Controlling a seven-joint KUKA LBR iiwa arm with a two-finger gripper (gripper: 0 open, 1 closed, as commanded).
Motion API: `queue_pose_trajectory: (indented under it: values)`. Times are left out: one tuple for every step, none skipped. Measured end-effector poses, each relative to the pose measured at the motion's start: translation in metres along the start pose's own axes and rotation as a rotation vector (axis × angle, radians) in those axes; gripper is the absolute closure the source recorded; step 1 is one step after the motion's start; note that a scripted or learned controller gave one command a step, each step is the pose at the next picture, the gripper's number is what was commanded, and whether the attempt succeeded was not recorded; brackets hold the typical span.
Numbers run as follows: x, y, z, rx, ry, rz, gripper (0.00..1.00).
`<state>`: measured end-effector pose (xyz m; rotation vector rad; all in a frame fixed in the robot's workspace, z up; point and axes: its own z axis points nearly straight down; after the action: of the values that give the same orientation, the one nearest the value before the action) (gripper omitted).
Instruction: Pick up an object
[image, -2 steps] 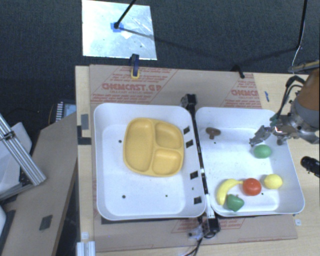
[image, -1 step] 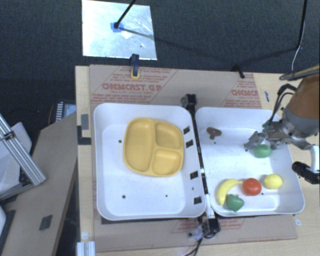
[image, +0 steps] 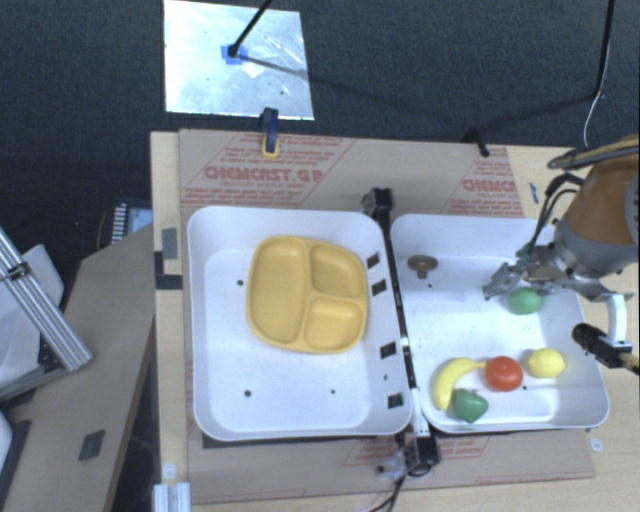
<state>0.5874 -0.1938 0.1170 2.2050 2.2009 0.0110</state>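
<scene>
The right bin (image: 440, 320) holds several toy foods. A round green fruit (image: 525, 301) lies near its far right side. My gripper (image: 522, 283) hangs right over that fruit, open, with one grey finger (image: 497, 286) to the fruit's left and the other to its right. The fruit rests on the bin floor. Toward the front lie a yellow banana (image: 453, 378), a red tomato (image: 503, 373), a yellow lemon (image: 545, 362) and a green pepper (image: 468, 405). A small brown piece (image: 423, 265) sits at the bin's far left.
The left bin (image: 220, 380) carries a yellow divided plate (image: 305, 295). A black divider with clips (image: 395, 310) runs between the bins. The arm's orange band (image: 605, 205) and a black fitting (image: 603, 345) hang over the right bin's right rim.
</scene>
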Motion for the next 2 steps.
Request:
queue_pose_trajectory:
  values:
    - [0.001,0.001,-0.009,-0.001,0.001,-0.001,1.00]
    - [0.005,0.012,-0.059,0.018,0.012,-0.007,1.00]
